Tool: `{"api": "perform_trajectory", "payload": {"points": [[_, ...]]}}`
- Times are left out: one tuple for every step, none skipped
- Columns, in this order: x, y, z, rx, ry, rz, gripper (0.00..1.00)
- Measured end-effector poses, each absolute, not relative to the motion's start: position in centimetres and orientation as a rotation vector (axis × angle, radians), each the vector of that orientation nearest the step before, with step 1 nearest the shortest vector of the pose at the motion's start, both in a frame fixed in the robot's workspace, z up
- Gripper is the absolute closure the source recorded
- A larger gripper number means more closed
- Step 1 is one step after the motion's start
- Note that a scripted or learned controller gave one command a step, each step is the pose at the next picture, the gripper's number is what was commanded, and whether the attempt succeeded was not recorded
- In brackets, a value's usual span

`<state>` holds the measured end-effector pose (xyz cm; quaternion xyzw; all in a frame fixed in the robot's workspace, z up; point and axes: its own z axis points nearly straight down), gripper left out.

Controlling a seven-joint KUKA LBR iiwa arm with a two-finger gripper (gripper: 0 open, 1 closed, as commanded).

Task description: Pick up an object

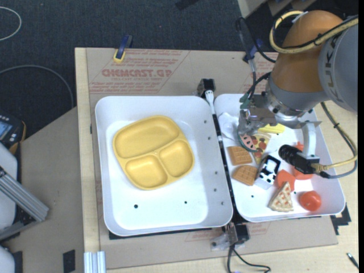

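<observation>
Bench top: tan board (170, 67) under two shallow white bins, on a dark carpeted floor (57, 16). Thin cables looping over the carpet at upper left. Aluminium rail (23, 201) at lower left, off the board. Blue-and-yellow clamp (120, 49) on the board's far edge. Black clips at the seam between the bins, one at the far end (206, 87), one at the near end (236, 232).

Writing: red print on the board, reading roughly "CHEMCAST GP", with smaller lines above and below too faint to read.

Left bin (170, 209): one yellow three-compartment tray (151, 152), lying flat, slightly turned.

Right bin (330, 201): small toy foods in a loose cluster. Pizza slice (282, 198) and red tomato (310, 199) at the near side, just beside each other. Two brown waffle squares (240, 156) toward the seam. Black-and-white block (266, 171) between waffles and pizza. Yellow piece (272, 129) at the far side.

Gripper (247, 127) low over the right bin's far-left part, right above a small red-and-dark piece (248, 142). Pincer apart or together: cannot tell. Nothing seen clamped.
</observation>
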<state>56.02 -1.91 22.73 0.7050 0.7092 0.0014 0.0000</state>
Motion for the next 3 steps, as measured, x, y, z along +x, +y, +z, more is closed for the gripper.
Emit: {"api": "perform_trajectory", "payload": {"points": [[54.7, 1.0, 23.2, 2.220, 2.229, -0.001, 1.00], [56.1, 1.1, 22.4, 2.219, 2.222, 0.001, 1.00], [55.0, 0.4, 21.5, 2.225, 2.222, -0.004, 1.00]]}}
